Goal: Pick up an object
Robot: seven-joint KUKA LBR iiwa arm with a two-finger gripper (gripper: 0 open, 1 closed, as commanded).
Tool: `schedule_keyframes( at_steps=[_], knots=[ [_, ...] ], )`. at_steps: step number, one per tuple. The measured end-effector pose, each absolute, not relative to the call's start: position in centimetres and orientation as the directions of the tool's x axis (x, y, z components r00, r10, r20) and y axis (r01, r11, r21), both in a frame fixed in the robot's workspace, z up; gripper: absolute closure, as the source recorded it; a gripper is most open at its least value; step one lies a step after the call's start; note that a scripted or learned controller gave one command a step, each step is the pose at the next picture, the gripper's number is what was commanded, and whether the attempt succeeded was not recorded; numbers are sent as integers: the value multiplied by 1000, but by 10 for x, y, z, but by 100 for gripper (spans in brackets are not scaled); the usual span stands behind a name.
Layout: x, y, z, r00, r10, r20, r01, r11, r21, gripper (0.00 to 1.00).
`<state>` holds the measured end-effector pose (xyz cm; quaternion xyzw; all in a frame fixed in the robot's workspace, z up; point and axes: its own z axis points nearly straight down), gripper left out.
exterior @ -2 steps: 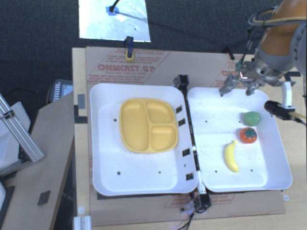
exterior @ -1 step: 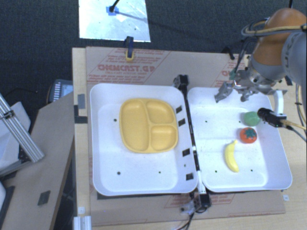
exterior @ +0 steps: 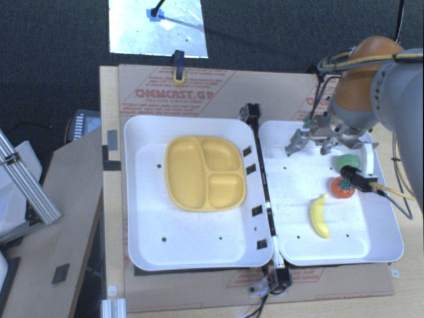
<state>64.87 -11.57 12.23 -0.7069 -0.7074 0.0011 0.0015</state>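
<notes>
A yellow banana lies in the right bin, toward its front. A red tomato-like object sits near the bin's right side, and a green object rests just behind it. My gripper hangs over the back of the right bin, left of the green object and well behind the banana. Its fingers are spread open and hold nothing. A yellow divided plate lies in the middle of the left bin.
A black divider strip runs between the two bins. Both bins sit on a cardboard sheet. A shiny metal sheet lies on the floor behind the bench. The grey arm comes in from the right above the bin's back corner.
</notes>
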Motion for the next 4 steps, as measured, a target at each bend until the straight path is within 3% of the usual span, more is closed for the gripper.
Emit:
schedule_keyframes(
  at_steps=[1,4],
  knots=[
    [651,-116,137,0,1000,-1,1000,0,5,100],
    [653,-123,291,-5,1000,-1,1000,5,7,100]
  ],
)
